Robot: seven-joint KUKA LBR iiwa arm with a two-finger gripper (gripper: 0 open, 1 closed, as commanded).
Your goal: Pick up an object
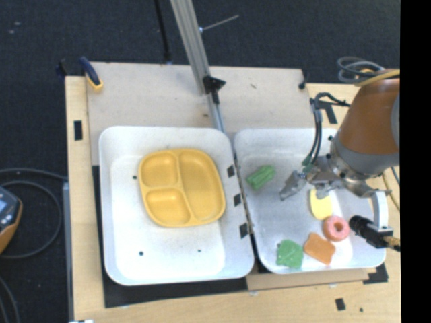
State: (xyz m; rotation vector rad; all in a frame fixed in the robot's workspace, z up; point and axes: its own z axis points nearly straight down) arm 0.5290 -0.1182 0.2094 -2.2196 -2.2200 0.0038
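My gripper (294, 186) hangs over the middle of the right bin (269, 147), its grey fingers pointing left and down, with nothing visible between them. A green block (260, 177) lies to its left near the bin's left wall. A yellow piece (321, 206) sits just right of the fingers, partly under the wrist. A pink ring (335, 229), an orange piece (319, 248) and a green leafy piece (290, 254) lie along the bin's front edge.
The left bin (121, 247) holds a yellow divided plate (182, 186). A metal pole (192, 39) rises behind the bins, slanting over their shared wall. The grey and orange arm (370, 126) covers the right bin's far right corner.
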